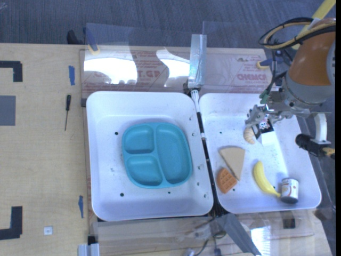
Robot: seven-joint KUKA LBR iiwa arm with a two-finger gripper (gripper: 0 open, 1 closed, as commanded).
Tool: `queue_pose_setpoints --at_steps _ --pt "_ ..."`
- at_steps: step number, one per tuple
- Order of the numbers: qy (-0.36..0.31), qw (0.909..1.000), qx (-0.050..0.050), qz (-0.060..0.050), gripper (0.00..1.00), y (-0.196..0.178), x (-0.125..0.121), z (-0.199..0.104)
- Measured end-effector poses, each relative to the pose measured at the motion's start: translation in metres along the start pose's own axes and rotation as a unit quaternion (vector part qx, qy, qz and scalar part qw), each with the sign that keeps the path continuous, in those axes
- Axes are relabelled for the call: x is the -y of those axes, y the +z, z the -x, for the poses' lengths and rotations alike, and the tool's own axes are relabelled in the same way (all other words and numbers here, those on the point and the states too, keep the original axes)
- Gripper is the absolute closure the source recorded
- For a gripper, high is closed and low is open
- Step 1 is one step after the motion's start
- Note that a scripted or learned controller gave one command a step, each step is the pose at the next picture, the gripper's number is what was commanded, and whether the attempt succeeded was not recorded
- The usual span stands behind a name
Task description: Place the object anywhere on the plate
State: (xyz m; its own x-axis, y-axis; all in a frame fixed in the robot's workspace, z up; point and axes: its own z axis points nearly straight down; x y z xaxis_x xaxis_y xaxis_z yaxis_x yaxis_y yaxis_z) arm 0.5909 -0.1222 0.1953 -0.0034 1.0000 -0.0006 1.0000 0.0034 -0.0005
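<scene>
- Turquoise plastic, smooth and glossy: I count one plate [156,154], a rounded rectangle split into three compartments, lying at the middle of the left bin [101,111].
- I count two shallow white bins; the right bin [311,193] sits just beside the left one, their inner rims touching along a dark seam.
- In the right bin I count five things. A small pale egg-shaped object [249,136] lies toward the far half of the bin, just below the gripper [259,119].
- A tan wedge [233,159], flat and triangular like a sandwich slice, lies near the bin's middle.
- An orange waffle piece [226,180] with a gridded face touches the wedge's near-left corner, close to the bin's left rim.
- A yellow banana [262,178], curved, lies toward the near edge, and a small can [289,189] sits at its tip, in the near-right corner.
- The grey arm with its orange band [314,63] comes in over the right bin's far-right corner, cables looping above it.
- I see nothing between the fingers, and I cannot tell whether they are apart or together; the egg-shaped object looks to be resting on the bin floor.
- The raised rims between the bins stand between the objects and the plate.
- A clear wall with a metal post [197,60] stands along the far edges of both bins.
- A black screwdriver [67,111] lies on the wooden bench [37,169] left of the bins.
</scene>
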Motion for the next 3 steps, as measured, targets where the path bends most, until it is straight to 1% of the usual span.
queue_pose_setpoints --at_steps 1,2,3 --pt "-0.003 1.0 -0.002 0.001 1.0 0.012 -0.027 -0.078" --pt "-0.002 1.0 -0.002 -0.001 1.0 0.011 0.039 -0.136" --pt "-0.004 1.0 -0.002 -0.001 1.0 0.002 0.061 -0.237"
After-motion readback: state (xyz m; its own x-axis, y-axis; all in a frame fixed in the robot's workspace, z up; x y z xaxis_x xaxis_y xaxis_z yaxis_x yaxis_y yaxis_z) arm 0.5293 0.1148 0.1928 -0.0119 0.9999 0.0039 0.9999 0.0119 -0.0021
